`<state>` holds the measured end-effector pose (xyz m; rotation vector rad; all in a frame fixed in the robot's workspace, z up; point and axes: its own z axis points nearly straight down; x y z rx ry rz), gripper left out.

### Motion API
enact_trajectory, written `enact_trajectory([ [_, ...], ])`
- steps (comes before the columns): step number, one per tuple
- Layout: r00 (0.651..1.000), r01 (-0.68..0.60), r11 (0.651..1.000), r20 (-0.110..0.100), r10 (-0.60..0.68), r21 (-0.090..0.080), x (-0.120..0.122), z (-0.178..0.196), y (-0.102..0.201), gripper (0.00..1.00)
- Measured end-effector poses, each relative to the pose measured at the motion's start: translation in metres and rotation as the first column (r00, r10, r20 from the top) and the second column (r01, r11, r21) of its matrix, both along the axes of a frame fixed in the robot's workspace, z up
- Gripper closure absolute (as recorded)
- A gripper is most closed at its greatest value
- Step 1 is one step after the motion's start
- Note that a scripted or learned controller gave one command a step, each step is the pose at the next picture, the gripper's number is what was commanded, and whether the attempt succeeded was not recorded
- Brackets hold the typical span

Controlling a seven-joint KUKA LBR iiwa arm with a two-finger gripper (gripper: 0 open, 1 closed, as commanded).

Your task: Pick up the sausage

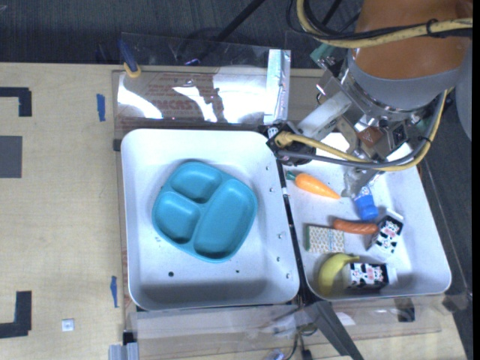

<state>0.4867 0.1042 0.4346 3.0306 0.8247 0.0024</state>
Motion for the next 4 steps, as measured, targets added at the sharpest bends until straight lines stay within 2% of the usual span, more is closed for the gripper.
enact_trajectory([
  [1,0.97,0.241,0.97,0.001,-0.241,0.001,-0.007,0.0,0.1,0.0],
  [2,0.934,0.358,0.933,0.003,-0.358,0.032,-0.001,0.013,0.101,0.0],
  [3,0.929,0.37,0.929,0.007,-0.37,0.012,0.003,0.016,0.098,1.0],
  [4,0.936,0.351,0.936,-0.002,-0.351,0.009,-0.002,-0.029,0.107,1.0],
])
